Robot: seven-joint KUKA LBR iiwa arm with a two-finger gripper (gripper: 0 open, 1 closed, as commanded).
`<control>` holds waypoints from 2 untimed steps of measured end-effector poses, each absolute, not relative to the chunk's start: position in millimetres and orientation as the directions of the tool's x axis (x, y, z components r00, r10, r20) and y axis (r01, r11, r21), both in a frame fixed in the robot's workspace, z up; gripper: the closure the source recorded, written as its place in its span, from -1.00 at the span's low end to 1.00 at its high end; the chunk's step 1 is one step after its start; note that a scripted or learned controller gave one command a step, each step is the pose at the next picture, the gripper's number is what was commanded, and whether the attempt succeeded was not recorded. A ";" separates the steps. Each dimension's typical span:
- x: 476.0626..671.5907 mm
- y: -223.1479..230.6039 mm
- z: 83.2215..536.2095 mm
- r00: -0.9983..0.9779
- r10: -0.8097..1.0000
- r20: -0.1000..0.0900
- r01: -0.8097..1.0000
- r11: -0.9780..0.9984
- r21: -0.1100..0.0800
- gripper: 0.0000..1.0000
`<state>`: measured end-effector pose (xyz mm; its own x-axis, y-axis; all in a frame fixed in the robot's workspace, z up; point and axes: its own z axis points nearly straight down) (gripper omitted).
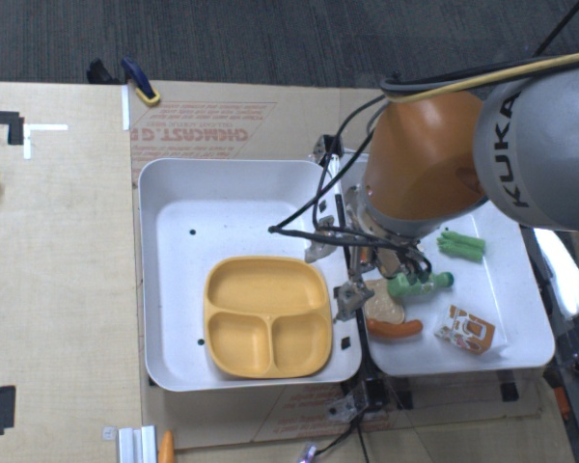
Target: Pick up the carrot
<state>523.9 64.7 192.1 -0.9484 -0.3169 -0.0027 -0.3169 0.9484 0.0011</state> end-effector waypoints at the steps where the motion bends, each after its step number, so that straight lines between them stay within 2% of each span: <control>1: 510.4 105.9 92.9 -0.872 -0.489 -0.004 -0.489 0.872 0.000 -1.00; 2: 516.8 106.6 104.7 -0.873 -0.487 -0.026 -0.487 0.874 -0.007 1.00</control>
